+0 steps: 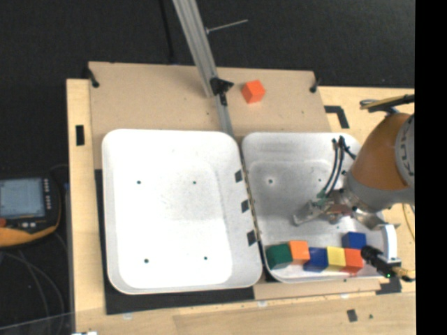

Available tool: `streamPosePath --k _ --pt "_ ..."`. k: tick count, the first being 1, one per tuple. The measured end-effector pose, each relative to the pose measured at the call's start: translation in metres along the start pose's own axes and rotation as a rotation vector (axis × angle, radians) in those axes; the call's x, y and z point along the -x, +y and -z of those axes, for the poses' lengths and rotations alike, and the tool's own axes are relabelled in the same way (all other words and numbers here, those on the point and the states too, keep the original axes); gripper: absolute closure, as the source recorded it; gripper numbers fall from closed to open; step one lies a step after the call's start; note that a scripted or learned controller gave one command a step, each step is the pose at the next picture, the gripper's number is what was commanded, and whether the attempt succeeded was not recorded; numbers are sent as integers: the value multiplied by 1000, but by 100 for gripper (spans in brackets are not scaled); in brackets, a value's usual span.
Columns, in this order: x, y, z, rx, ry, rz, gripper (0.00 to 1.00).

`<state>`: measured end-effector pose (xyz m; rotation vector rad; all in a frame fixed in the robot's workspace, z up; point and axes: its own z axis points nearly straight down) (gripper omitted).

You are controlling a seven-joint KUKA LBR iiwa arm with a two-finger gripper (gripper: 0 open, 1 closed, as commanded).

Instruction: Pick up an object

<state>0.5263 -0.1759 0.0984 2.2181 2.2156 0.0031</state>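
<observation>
Several small blocks lie in a row along the near edge of the right bin [286, 152]: a green block [279, 255], an orange block [299, 250], a blue block [316, 258], a yellow block [336, 257], another orange block [353, 259] and a blue block [354, 241] behind it. My gripper [303, 216] hangs low over the bin floor just behind the row, its fingers pointing left. It sits a little above and to the right of the first orange block. I see nothing between the fingers.
The left bin [174, 208] lies beside the right one. An orange cube [253, 91] rests on the brown board behind the bins. A slanted metal rail [199, 40] runs down to the bins' junction. A handheld device [24, 201] sits at the far left.
</observation>
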Motion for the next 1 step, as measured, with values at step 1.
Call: streamPosePath --k 1 --pt "1 1 11 6 -2 -7 100"
